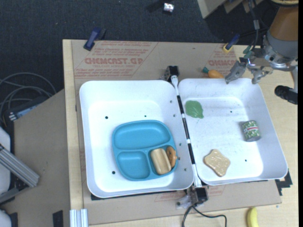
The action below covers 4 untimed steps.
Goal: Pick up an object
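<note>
While the grey arm with its orange band is held over the right white bin's (265, 103) far corner, its two-finger gripper (245, 74) is seen with fingers spread and nothing between them. Three things are found lying apart on that bin's floor: a flat green leaf-shaped piece (194, 109), a small green patterned can (250, 130) and a tan cracker-like slab (217, 162).

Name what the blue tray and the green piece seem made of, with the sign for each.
Blue tray: likely moulded plastic, smooth and faintly glossy, with rounded compartment walls. Green piece: possibly soft rubber or plastic, matte and flat with an uneven edge; too small to be sure.
</note>
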Each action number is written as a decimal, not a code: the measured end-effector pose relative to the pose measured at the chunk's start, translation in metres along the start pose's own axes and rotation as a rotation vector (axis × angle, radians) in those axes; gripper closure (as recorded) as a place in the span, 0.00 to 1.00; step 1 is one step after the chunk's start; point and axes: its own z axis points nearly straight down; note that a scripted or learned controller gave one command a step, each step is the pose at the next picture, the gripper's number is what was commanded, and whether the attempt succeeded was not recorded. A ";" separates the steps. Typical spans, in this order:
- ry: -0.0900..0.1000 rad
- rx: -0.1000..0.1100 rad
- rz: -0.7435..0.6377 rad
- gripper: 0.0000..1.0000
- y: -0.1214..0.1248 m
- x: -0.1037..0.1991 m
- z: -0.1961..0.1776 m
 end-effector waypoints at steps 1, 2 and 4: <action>0.000 0.005 0.003 0.00 0.000 -0.051 0.074; 0.000 0.001 0.001 0.00 -0.105 -0.034 0.070; 0.001 -0.001 0.001 1.00 -0.114 -0.041 0.118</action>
